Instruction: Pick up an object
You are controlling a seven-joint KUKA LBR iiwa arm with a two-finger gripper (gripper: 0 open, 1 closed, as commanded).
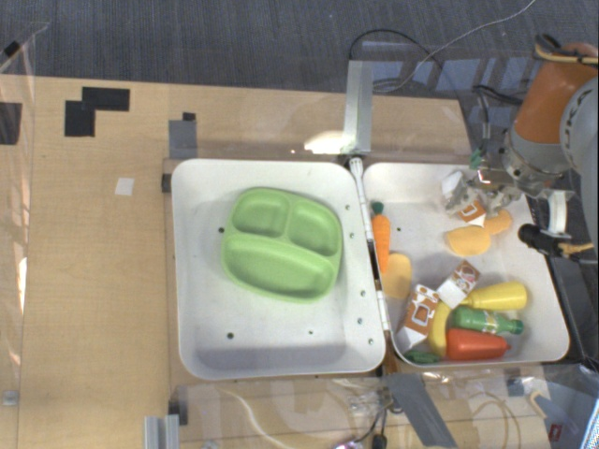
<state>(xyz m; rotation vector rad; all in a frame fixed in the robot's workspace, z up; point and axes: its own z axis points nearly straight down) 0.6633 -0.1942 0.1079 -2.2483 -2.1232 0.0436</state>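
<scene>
My gripper (475,193) hangs low over the far part of the right bin (552,349), just above a small orange-and-white packet (471,212). Beside the packet lie two pale orange rounded pieces (469,240), one of them further right (499,221). A toy carrot (380,234) lies along the bin's left wall with a yellow piece (398,274) below it. At the near side sit a yellow squash-like toy (499,296), a green bottle (487,323), a red pepper (476,344) and two small cartons (420,310).
The left bin (201,344) holds a green divided plate (281,243) at its middle. A metal divider (370,251) separates the two bins. The arm's orange band (547,96) rises at the far right, with cables behind it.
</scene>
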